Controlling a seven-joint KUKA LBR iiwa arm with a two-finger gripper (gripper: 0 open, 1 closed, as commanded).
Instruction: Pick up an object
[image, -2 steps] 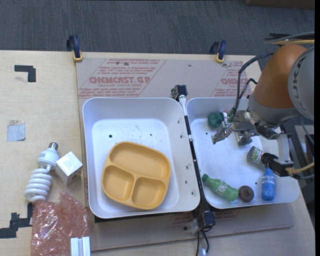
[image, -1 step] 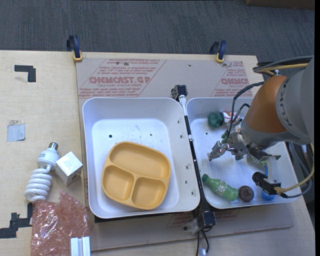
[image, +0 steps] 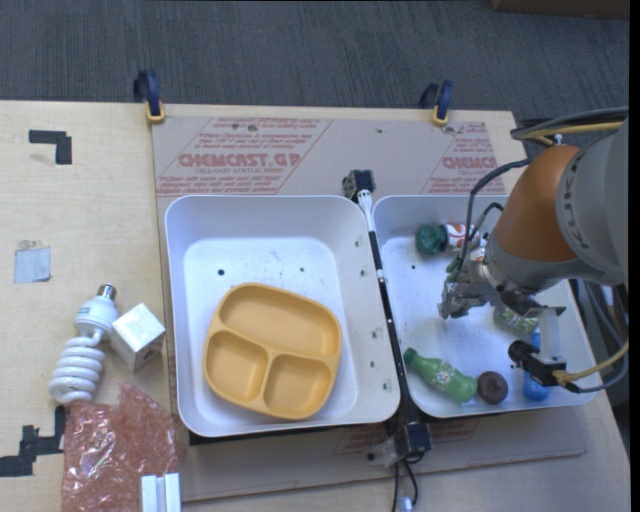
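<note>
My gripper (image: 455, 302) hangs low over the middle of the right bin (image: 400, 300), with the grey arm and its orange band (image: 535, 215) reaching in from the right. A green bottle (image: 440, 372) lies near the bin's front, below the gripper. A dark green round object (image: 432, 239) sits at the back, beside a red and white item (image: 458, 235). A pale green patterned item (image: 517, 320) lies just right of the gripper, partly under the wrist. A brown disc (image: 492, 386) and a blue object (image: 536, 390) rest at the front right.
The left bin (image: 190, 300) holds a yellow divided plate (image: 272, 350). On the bench to its left lie a spiral light bulb (image: 82, 350), a white cube (image: 138, 332) and pink bubble wrap (image: 115, 450). Clamps (image: 150, 95) hold the board at the back.
</note>
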